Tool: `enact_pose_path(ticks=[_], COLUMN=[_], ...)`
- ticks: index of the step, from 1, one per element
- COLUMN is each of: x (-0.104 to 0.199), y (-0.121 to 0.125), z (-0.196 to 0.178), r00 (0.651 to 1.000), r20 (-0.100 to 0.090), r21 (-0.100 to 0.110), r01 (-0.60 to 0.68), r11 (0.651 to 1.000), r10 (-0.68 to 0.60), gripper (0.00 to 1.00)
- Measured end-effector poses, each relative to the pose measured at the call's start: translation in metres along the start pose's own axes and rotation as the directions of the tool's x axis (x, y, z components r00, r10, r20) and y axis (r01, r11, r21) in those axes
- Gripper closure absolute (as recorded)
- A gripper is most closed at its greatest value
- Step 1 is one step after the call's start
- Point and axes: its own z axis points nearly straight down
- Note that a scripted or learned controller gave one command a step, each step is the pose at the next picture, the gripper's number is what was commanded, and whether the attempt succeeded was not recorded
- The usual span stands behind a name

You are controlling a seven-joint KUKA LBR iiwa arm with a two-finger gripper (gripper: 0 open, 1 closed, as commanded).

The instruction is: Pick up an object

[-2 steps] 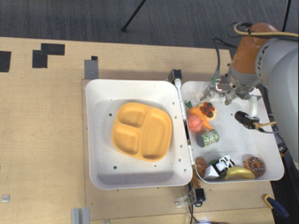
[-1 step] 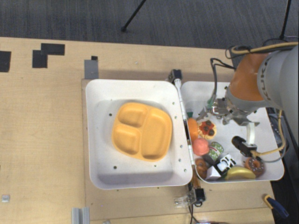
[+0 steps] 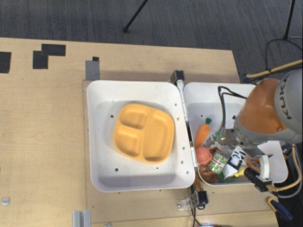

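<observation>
Bench [image 3: 42, 141]: pale wood-look board, matt, fine grain. Both bins, left bin [image 3: 94, 126] and right bin [image 3: 203, 96], smooth white plastic, slight sheen on rims. Divided tray [image 3: 143, 132]: yellow-orange plastic, smooth, soft gloss. Carrot [image 3: 202, 134]: orange plastic-looking, smooth. Pink piece [image 3: 203, 155]: smooth, mildly shiny. Green packet [image 3: 218, 163]: printed, glossy wrapper look. Arm [image 3: 261, 109]: orange band smooth, satin; grey casing matt. Floor [image 3: 142, 13]: dark carpet, rough ribbed texture. Metal bracket [image 3: 93, 70] on bench: dull grey.
</observation>
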Motion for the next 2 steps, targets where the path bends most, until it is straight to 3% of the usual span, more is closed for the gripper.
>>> enact_pose_path(ticks=[1, 2], x=[0.003, -0.033], y=[0.06, -0.017], z=[0.006, 0.003], r00=[0.989, 0.968], r20=[-0.002, 0.001], r21=[0.017, 0.013], r01=[-0.15, -0.251], r11=[0.989, 0.968], r10=[0.15, 0.251], gripper=[0.0, 0.0])
